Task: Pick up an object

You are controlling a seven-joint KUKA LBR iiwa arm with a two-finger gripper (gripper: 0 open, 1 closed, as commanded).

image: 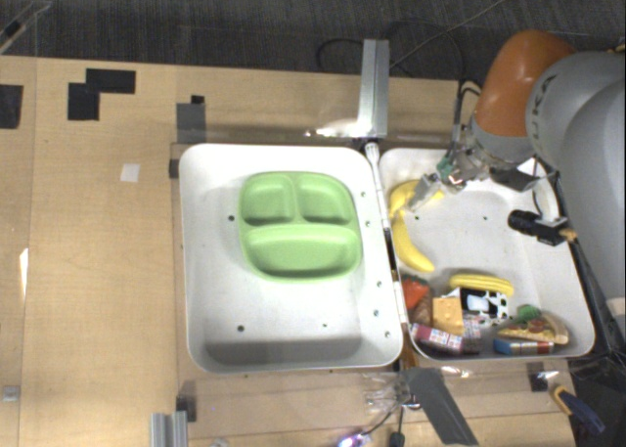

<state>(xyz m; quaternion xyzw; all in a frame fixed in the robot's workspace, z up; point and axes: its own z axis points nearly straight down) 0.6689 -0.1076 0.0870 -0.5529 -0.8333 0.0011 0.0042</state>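
Note:
My gripper (pixel 427 190) hangs low over the back of the right bin (pixel 577 289), pointing down and to the left. Its tip is at the upper end of a yellow banana (pixel 408 238) that lies along the bin's left wall. Whether it touches the banana is unclear. Along the front of this bin lies a heap of small things: a yellow curved piece (pixel 480 284), a red item (pixel 417 292), an orange block (pixel 447 313), a black-and-white box (pixel 486 306) and a pizza-slice toy (pixel 533 335).
The left bin (pixel 210 269) holds a green divided plate (pixel 297 223) near its middle. A metal post (pixel 375 88) stands behind the wall between the bins. The grey arm with its orange band (pixel 514 83) fills the upper right.

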